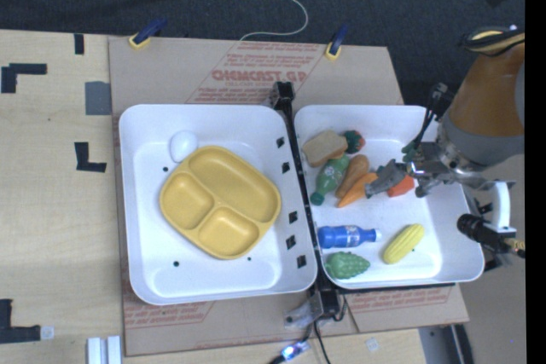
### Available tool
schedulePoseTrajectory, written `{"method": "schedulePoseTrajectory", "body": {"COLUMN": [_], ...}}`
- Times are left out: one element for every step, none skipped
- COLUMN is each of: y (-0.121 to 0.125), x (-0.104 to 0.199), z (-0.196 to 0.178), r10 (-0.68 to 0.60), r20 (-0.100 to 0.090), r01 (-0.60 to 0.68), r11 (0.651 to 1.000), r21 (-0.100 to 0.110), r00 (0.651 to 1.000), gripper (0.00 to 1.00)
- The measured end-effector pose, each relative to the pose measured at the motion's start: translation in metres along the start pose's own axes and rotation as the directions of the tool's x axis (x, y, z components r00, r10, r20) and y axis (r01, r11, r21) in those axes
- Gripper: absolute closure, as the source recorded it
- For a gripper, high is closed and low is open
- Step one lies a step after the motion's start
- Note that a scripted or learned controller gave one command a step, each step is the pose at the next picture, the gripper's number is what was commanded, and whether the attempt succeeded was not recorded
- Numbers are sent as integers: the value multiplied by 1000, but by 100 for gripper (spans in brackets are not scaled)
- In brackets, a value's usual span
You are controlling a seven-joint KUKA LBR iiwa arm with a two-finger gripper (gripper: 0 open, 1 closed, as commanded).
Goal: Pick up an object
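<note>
Orange carrots (354,181) lie just ahead of the tool (391,180), low in the right bin (452,264); whether it's wide or narrow I cannot tell. Looks mid-approach; next it must close squarely on one.

Part of the orange-red item (399,187) beside the carrot (353,181) is covered by the gripper (386,180), so its kind cannot be told. The green bottle (329,176) is partly hidden under the carrot. The arm (486,111) is cut off beyond the right bin (452,268).
</note>
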State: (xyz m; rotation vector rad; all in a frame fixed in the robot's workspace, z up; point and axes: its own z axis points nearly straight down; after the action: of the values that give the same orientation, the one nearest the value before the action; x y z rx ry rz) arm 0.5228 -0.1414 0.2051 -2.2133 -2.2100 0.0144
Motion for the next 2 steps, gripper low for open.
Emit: {"method": "schedulePoseTrajectory", "body": {"y": [2, 7], "x": [0, 4], "z": [-5, 44], "r10": [-3, -3], "r20": [2, 1], "r01": [3, 3], "r11": [1000, 1000], "r21": [-10, -5], "r00": [1000, 1000], "gripper": [0, 0]}}
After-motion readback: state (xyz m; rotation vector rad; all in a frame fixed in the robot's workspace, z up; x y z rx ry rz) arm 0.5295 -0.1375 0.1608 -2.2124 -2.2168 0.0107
